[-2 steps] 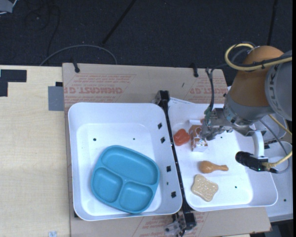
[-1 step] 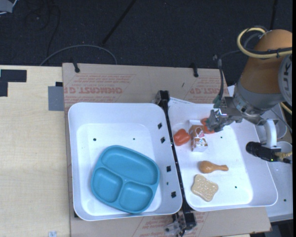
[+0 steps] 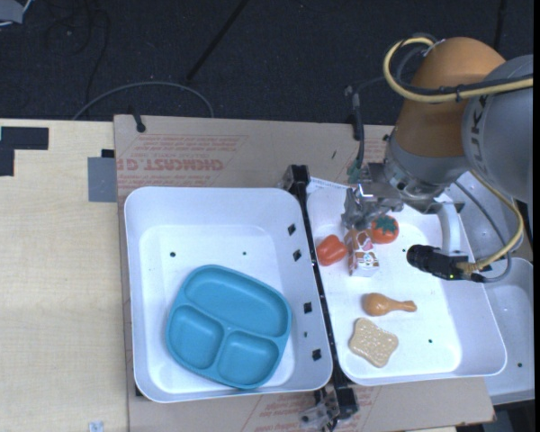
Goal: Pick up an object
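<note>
Where hand (image 3: 364, 228) hovers, small white carton (image 3: 365, 260), red print

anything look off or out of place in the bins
Nothing looks spilled or broken. The blue divided tray lies askew, turned at an angle in the left bin. In the right bin, toy foods lie loosely: a drumstick, a toast slice, a tomato and an orange piece by the gripper.

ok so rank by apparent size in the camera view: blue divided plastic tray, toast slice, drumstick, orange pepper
1. Blue divided plastic tray, by far the largest
2. Tan toy toast slice
3. Brown toy drumstick, close to the toast
4. Orange toy pepper, smallest
</note>
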{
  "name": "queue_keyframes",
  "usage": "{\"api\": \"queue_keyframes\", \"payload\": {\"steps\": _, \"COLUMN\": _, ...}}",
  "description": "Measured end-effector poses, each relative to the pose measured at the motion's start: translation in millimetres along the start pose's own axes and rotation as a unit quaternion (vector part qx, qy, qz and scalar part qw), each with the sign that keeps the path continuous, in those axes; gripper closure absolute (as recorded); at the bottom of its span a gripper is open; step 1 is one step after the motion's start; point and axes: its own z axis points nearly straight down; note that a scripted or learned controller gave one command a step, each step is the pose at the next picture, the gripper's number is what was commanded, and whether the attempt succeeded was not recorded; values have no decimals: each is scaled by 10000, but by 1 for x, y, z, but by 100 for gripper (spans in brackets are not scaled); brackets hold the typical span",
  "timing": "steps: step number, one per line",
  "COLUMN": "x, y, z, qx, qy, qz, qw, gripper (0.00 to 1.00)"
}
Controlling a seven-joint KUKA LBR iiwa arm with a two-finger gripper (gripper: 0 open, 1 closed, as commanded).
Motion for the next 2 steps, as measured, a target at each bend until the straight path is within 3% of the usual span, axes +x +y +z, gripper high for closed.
{"api": "queue_keyframes", "payload": {"steps": 2, "x": 99, "y": 24, "z": -5, "qx": 4, "qy": -7, "qz": 9, "qw": 10000, "gripper": 100}}
